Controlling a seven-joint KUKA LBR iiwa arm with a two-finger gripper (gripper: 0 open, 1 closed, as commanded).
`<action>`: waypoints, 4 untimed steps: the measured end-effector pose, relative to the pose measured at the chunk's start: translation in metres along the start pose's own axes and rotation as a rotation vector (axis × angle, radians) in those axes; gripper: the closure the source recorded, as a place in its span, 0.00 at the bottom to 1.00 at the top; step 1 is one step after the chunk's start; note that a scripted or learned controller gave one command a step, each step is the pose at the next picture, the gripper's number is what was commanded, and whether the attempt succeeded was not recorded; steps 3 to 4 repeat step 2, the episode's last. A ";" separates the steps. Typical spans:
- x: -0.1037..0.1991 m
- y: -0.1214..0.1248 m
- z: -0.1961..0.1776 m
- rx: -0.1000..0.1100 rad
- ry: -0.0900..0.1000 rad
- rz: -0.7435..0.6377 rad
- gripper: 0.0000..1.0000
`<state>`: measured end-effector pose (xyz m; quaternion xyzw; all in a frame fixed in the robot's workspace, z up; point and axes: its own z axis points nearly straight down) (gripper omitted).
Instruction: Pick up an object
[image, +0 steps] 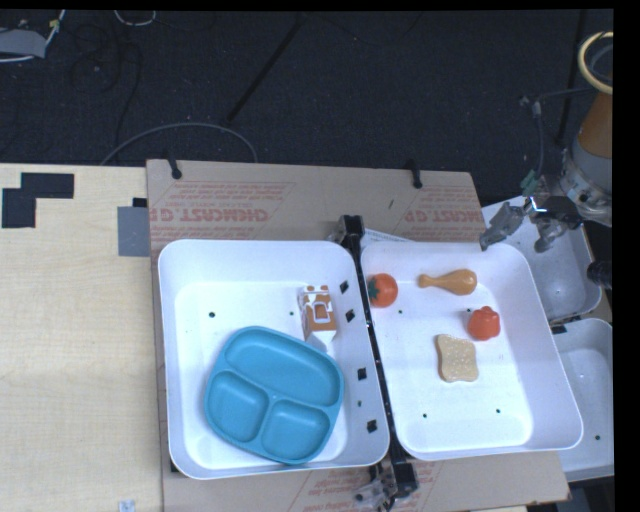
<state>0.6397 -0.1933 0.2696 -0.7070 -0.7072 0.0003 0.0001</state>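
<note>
Right-hand shallow white plastic bin (520, 425), centre-right of the frame: holds four small items, well spaced. Round red-orange toy tomato with green top (382, 290), touching or just beside the bin's left wall. Tan toy chicken drumstick (449, 282), lying flat near the upper middle. Small red toy pepper-like fruit (484, 323), right of centre. Beige toy slice of bread (458, 358), flat, below the red fruit. Left-hand shallow white plastic bin (185, 300): a blue three-compartment plastic plate (272, 394), tilted toward the lower right, and a small orange-and-white toy block (319, 310) just beside its upper edge. Two-finger metal tool (520, 225), upper right of the frame, poised beyond the right bin's upper-right corner with its fingers spread apart and nothing between them. Step in hand, by judgement: choosing and approaching a target. Recommended: the red fruit or drumstick, nearest and clear of walls; centre over the item, descend vertically, align the jaws across the drumstick's narrow width. Avoid the tomato, crowded by the wall, and the bread, too flat to pinch easily.
</note>
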 end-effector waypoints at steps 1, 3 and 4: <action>-0.003 0.002 0.044 0.005 0.001 0.000 0.00; 0.001 0.000 0.088 0.006 0.002 0.000 0.00; 0.001 0.000 0.088 0.006 0.002 0.000 0.00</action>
